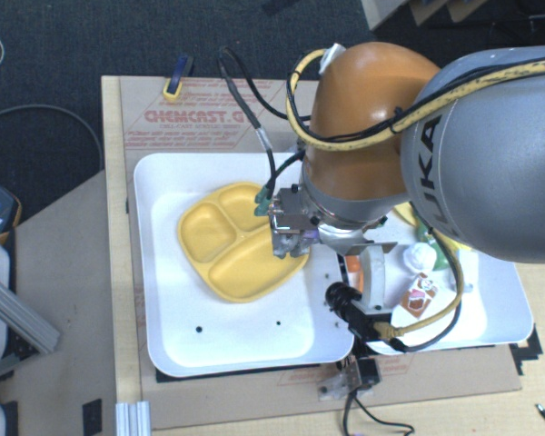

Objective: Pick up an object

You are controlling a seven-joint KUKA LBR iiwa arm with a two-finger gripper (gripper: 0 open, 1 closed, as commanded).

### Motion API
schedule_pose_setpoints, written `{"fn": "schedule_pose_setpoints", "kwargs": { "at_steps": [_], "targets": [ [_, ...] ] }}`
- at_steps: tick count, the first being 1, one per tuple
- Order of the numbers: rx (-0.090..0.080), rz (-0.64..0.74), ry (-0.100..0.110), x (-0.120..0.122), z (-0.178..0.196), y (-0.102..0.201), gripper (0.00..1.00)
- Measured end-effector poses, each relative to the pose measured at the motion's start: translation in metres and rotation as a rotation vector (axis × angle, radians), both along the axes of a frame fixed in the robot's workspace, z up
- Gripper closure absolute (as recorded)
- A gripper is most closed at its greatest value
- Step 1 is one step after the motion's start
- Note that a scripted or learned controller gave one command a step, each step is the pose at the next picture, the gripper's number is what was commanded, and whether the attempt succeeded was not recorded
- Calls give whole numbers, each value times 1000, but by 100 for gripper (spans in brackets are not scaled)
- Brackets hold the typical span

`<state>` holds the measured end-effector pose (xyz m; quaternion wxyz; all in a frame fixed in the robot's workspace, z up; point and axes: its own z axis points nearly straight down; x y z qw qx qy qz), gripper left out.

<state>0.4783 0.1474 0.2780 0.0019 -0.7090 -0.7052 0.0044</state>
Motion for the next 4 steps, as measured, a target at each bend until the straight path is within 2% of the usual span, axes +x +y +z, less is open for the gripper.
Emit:
{"fn": "schedule_pose_setpoints", "kwargs": {
  "at_steps": [1, 2, 3, 4],
  "targets": [
    [5, 6, -15, 2, 54, -5, 100],
    [0, -4, 0, 0, -11, -85, 100],
    [7, 16, -11, 45, -60, 43, 100],
    [5, 6, -13, 45, -47, 36, 100]
  ]
}}
